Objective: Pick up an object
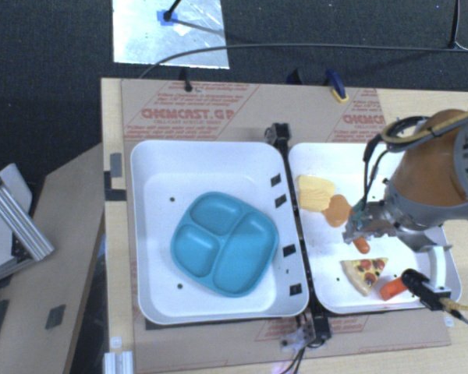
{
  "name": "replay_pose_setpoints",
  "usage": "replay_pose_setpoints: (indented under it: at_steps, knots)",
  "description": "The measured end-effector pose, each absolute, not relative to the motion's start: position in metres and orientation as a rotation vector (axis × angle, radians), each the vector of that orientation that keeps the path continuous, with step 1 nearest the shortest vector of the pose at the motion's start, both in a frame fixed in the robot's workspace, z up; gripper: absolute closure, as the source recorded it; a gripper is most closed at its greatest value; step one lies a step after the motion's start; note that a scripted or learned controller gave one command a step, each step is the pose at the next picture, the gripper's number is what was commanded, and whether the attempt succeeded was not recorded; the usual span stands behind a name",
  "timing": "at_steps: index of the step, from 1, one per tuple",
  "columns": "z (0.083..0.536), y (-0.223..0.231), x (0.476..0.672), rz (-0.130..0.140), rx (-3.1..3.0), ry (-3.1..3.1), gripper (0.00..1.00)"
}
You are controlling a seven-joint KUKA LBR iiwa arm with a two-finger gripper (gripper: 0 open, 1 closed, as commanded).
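Note:
My gripper [358, 229] hangs low over the middle of the right bin [327, 156]. Directly below its tip lies a small red-orange sausage piece [363, 246]; whether they touch is unclear. Just left of the gripper sit a tan-orange disc [339, 209] and a pale yellow slab [315, 192]. A pizza slice [364, 273] rests near the bin's front wall, with an orange carrot piece [391, 290] to its right.
The left bin [152, 209] holds a blue divided plate [225, 242]. A black divider [291, 216] runs between the two bins. The arm's grey body and orange band [433, 166] cover the right bin's right side.

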State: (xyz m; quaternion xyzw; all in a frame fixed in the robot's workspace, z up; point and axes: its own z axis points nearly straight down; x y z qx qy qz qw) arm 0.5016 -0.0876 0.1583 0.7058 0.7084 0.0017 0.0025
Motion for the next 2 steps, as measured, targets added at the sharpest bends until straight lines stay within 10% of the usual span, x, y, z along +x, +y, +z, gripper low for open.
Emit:
replay_pose_setpoints:
  at_steps: [2]
  knots:
    - [0.269,-0.086,0.487,0.007,2.211,2.223,1.00]
